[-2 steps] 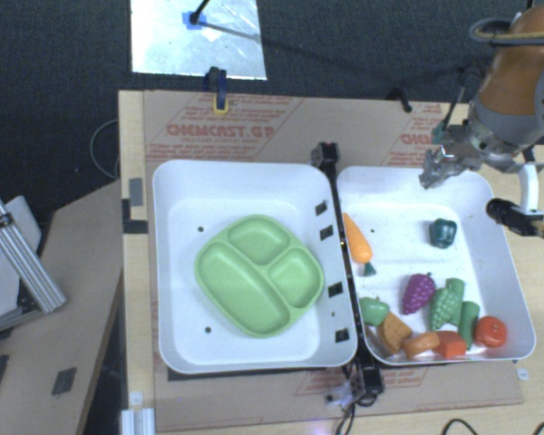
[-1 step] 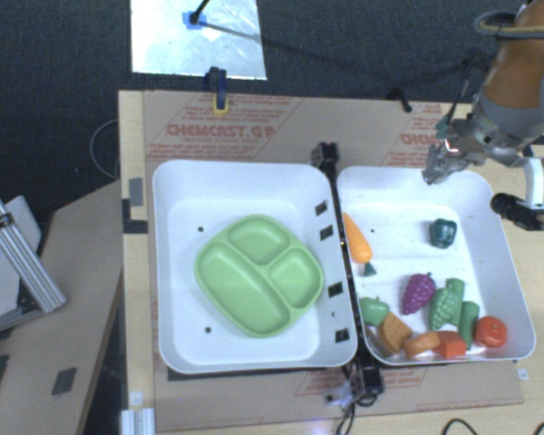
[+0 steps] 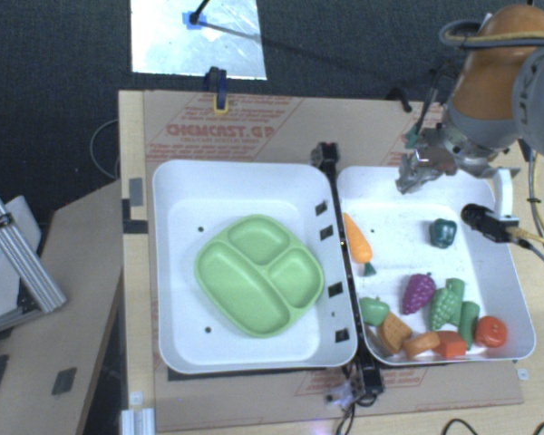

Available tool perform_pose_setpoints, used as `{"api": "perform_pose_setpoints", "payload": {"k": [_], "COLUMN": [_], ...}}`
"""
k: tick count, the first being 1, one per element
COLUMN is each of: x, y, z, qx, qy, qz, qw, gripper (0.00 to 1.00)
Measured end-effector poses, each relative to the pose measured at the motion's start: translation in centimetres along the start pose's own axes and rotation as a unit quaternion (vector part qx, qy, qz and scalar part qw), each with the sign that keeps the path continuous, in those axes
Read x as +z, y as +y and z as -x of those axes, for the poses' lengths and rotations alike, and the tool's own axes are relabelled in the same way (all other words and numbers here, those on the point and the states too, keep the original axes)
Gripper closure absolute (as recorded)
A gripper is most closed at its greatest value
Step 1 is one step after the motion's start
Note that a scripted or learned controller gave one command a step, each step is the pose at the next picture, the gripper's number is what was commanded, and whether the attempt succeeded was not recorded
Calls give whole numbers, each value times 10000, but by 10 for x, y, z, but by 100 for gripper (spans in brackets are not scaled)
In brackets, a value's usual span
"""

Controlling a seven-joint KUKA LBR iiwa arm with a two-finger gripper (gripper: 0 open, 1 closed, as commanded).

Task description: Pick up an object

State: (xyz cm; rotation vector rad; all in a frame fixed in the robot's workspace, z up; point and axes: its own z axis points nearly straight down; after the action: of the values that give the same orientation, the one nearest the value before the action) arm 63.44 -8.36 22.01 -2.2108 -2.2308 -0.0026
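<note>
**Toy food gathered in the right bin, arm held at its far edge**

Nearest in the right bin (image 3: 512,284), a row of toy food is seen along the front wall: a red tomato (image 3: 491,331) at the right corner, an orange piece (image 3: 423,342) and a brown piece (image 3: 394,332) to its left, and a green piece (image 3: 374,311) beside the divider. Just behind them lie a green corn cob (image 3: 447,302) and a purple bunch of grapes (image 3: 419,291). Farther back, a dark green pepper (image 3: 442,233) is set apart toward the right, and an orange carrot (image 3: 357,239) lies against the left wall. In the left bin (image 3: 177,243) a green divided plate (image 3: 257,275) is placed. At the far edge of the right bin the gripper (image 3: 415,178) is held above the white floor, well apart from every toy; whether its fingers are open or closed cannot be told, and nothing is seen between them.
</note>
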Motion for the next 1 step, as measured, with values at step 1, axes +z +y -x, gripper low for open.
{"api": "perform_pose_setpoints", "payload": {"k": [1], "x": [9], "y": [-22], "z": [-45], "qx": [3], "qy": [1], "qz": [-6], "qw": [10000], "gripper": [100]}}
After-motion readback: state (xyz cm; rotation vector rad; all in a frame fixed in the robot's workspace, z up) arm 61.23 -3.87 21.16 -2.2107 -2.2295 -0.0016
